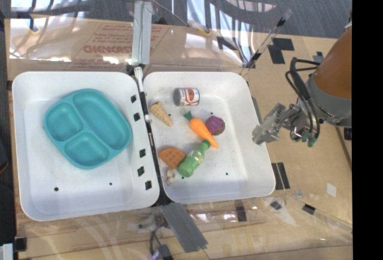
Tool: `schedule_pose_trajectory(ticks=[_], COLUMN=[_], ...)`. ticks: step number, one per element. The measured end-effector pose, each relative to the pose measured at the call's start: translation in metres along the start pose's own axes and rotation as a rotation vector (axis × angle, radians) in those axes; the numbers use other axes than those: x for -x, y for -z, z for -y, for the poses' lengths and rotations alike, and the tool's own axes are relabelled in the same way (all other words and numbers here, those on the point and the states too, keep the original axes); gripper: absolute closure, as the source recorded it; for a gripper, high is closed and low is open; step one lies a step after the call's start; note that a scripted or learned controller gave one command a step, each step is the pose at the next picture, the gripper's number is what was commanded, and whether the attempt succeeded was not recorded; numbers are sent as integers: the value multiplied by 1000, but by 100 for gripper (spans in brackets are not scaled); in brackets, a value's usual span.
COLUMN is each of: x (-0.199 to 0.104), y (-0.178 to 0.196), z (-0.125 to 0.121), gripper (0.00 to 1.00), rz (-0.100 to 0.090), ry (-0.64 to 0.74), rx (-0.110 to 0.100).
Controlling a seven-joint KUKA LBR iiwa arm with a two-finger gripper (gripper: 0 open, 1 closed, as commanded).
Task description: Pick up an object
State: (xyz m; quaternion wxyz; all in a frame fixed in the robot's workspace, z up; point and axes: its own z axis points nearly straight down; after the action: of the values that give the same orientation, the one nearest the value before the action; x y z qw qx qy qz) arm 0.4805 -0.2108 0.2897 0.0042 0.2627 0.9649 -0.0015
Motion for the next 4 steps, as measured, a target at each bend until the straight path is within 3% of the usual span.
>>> schedule_pose_trajectory(ticks=[4], x=[6], y=[44], z=[-4], gripper=[100], rz=[21], ry=[21], rx=[1])
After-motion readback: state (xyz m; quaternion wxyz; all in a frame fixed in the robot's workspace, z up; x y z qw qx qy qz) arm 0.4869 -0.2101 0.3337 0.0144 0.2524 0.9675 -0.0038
